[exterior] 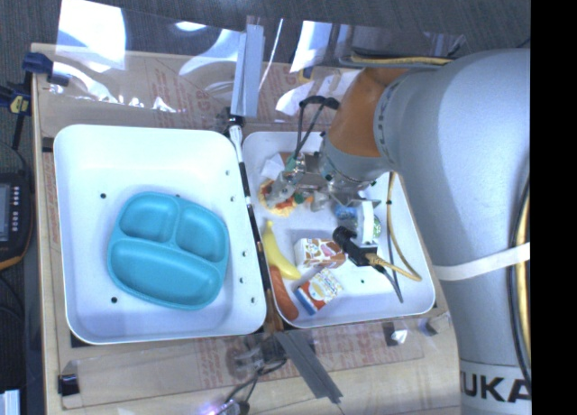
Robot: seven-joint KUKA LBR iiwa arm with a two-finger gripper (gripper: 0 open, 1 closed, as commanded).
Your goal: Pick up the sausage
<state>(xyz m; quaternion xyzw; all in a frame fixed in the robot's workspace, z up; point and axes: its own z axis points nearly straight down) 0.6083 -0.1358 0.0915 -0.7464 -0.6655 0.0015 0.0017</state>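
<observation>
The sausage lies at the right bin's front left corner, well apart from the gripper near the back; its grip state cannot be told.

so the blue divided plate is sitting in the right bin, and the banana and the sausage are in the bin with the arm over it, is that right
Not quite. The camera view shows the blue divided plate in the left bin, not the right one. The rest holds: the banana and the sausage lie along the left wall of the right bin, and the arm reaches over that bin.
</observation>
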